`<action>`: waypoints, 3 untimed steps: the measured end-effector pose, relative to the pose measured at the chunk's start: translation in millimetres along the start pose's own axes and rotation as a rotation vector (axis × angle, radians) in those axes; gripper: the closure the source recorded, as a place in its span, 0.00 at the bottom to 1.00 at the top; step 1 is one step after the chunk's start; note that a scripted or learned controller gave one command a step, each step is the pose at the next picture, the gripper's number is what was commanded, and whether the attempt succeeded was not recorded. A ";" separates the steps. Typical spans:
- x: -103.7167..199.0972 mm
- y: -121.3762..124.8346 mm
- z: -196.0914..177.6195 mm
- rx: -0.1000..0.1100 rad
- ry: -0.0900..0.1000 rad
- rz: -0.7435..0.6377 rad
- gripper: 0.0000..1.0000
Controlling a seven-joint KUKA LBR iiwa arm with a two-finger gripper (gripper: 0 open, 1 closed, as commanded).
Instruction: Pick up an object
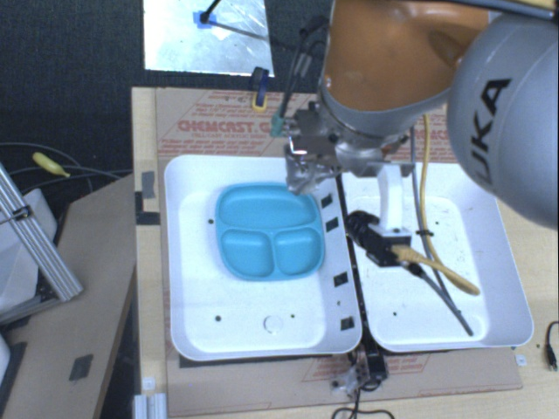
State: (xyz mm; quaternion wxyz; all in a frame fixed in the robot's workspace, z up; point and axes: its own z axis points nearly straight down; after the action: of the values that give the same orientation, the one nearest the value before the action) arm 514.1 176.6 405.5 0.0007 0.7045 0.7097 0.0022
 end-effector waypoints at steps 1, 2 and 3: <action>-45.6 -20.9 -54.0 -0.001 -0.001 0.008 1.00; 12.2 -19.1 -21.3 0.003 -0.001 0.000 1.00; -43.2 -27.7 -15.3 0.002 -0.001 0.007 1.00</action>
State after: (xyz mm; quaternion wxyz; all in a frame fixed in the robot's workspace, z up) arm 486.7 133.2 420.6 0.0004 0.7069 0.7073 0.0010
